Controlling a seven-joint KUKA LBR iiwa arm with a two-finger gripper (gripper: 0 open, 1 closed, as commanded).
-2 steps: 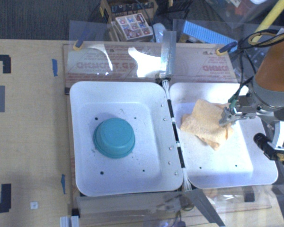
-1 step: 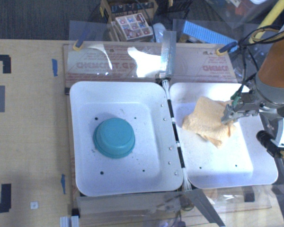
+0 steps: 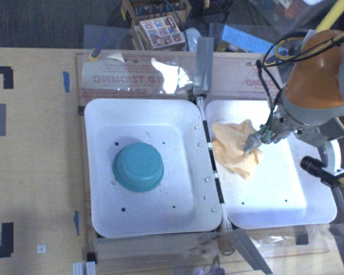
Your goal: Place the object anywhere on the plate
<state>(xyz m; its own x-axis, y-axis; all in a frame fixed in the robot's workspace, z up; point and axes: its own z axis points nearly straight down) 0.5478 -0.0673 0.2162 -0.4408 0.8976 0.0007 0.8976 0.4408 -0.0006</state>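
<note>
Gripper [image 3: 253, 144] lowered onto a crumpled orange cloth [image 3: 234, 148] at the left side of the right bin [image 3: 286, 205]; whether it is open or closed cannot be told. Teal plate [image 3: 138, 166], upturned, in the left bin [image 3: 160, 125], well apart from the cloth.

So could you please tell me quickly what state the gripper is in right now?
Gripper: down on the crumpled yellow-orange cloth in the right white bin; open, closed or holding cannot be told.
</note>
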